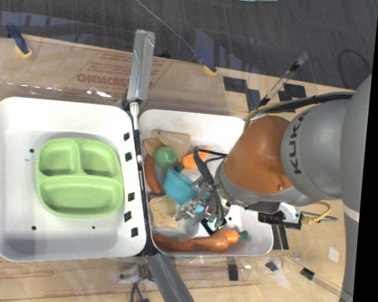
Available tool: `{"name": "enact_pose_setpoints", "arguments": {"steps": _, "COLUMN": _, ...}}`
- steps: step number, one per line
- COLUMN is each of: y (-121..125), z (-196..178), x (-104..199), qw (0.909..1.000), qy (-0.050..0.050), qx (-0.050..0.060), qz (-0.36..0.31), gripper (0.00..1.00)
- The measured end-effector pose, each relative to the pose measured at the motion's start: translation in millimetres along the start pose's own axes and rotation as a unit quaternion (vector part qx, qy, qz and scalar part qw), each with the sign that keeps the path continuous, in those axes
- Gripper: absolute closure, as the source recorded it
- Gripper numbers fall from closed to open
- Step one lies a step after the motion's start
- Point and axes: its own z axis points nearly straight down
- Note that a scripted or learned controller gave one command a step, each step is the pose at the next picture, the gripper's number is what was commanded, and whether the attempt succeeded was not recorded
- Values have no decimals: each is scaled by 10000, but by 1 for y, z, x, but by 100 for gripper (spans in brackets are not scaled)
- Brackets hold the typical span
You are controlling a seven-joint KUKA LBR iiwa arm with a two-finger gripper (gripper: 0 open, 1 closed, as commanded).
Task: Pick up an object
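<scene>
Gripper (200,210) is down in the right bin (178,121), can't tell its grip state under the wrist clutter, probably going for the teal cup (178,187) touching its left side, toy carrot (217,240) just below, green divided plate (80,177) well left.

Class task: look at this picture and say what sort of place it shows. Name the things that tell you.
Probably a robotics lab test bench: a KUKA arm reaches into a white bin of toy food, such as a carrot, beside a bin holding a green divided plate.
</scene>
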Motion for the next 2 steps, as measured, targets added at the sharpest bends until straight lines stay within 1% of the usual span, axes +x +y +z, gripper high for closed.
{"name": "enact_pose_setpoints", "arguments": {"steps": 1, "y": 73, "z": -73, "x": -9, "qw": 9761, "qy": 173, "qx": 102, "qz": 2165, "gripper": 100}}
{"name": "enact_pose_setpoints", "arguments": {"steps": 2, "y": 134, "z": -155, "x": 89, "qw": 9754, "qy": 168, "qx": 80, "qz": 2198, "gripper": 100}}
